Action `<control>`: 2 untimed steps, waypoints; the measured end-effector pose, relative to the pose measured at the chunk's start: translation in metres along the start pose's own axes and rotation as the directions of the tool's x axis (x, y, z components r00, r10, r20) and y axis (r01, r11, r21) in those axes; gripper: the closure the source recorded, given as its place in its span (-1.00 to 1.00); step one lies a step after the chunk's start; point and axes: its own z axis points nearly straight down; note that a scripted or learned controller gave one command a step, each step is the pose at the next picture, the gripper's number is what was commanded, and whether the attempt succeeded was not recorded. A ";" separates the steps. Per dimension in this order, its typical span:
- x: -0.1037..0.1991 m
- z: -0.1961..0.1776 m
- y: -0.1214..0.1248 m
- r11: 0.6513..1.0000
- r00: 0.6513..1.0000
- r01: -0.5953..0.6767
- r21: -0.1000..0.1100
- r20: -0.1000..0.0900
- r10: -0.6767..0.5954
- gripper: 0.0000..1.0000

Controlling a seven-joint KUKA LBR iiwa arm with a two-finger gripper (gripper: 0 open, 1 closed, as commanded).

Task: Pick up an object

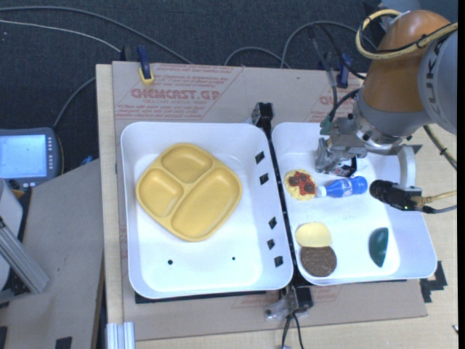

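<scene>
Two white bins sit side by side on my tabletop (182,86). The left bin (134,217) holds one thing, a yellow divided plate (189,191), lying flat toward its far left. The right bin (414,249) holds five: one small pizza slice (300,184), one blue bottle (344,187) lying on its side just right of the pizza, one yellow round piece (313,233), one brown cookie (318,261) touching it on the near side, and one dark green piece (378,246) near the right wall. My arm (399,57) reaches in from the right, orange band above the wrist, bent down over the far part of the right bin. My gripper (336,160) hangs just far of the bottle and the pizza; I cannot tell how it stands. The yellow piece and cookie lie close to the divider between the bins. Bare white floor shows in the left bin's near half and between the cookie and the green piece.
</scene>
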 end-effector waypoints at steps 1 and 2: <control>0.051 -0.010 0.018 1.000 1.000 0.002 -0.005 0.000 -0.002 1.00; 0.102 -0.014 0.039 1.000 1.000 0.001 -0.005 0.000 -0.001 1.00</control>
